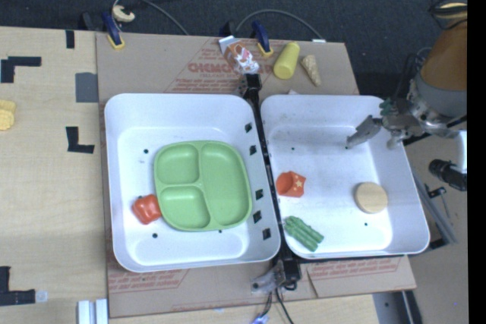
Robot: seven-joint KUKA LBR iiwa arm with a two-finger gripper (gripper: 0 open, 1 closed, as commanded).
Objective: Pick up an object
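You see the tool [377,131] over the right bin [334,106], close to its far right corner; its two fingers stand apart, one pointing toward the bin's middle, and nothing is between them; the arm [444,72] comes in over the bin's right rim. In the right bin there lie three things, all apart from the tool: a round beige disc [371,197] near the right wall, a small red object with a yellow mark [291,184] by the left wall, and a green bean-like piece [304,232] at the near left corner. In the left bin [125,117] a green divided plate [203,184] sits in the middle; a red-orange piece [146,209] touches its near left edge. On the tabletop [45,163], behind the bins, you find a yellow cylinder [286,61] and a beige cone [311,70] beside it.
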